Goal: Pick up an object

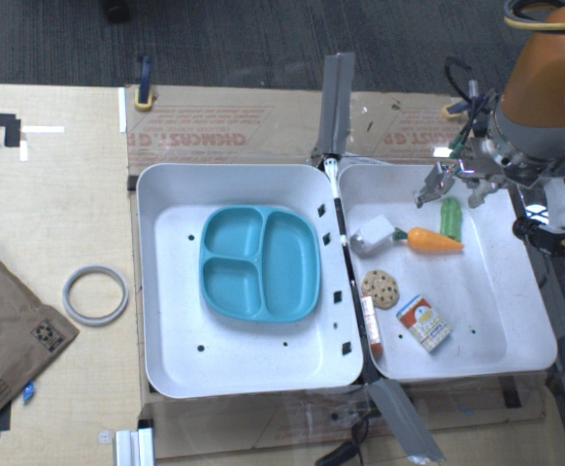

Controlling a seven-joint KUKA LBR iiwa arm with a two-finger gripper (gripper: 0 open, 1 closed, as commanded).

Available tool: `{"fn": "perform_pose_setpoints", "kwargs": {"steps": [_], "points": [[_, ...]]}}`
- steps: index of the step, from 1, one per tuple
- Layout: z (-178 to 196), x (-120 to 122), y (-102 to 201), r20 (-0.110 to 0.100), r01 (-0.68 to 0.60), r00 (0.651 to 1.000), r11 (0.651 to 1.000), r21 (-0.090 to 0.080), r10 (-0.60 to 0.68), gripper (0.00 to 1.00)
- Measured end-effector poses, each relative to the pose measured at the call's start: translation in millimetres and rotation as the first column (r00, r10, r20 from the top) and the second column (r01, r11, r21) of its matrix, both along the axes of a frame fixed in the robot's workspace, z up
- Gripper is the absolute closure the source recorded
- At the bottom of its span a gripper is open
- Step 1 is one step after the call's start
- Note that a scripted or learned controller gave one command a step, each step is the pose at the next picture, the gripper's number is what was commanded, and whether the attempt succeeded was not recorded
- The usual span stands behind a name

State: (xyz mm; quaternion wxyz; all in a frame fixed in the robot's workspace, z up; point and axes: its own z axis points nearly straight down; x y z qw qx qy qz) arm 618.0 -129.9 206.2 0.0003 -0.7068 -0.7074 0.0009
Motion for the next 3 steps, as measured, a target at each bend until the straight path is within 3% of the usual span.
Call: {"fn": "perform_pose_setpoints", "kwargs": {"steps": [1,2,3], "points": [[-114.0,-17.0,4.4,0.002,-0.03,1.0,1.0,0.0,0.03,0.0],[-114.9,-51.6,22.5,0.0,-0.035,0.999,0.999,0.001,0.035,0.0],[-106.4,-51.7,21.4,-0.001,-0.03,1.0,1.0,0.0,0.03,1.0]]}}
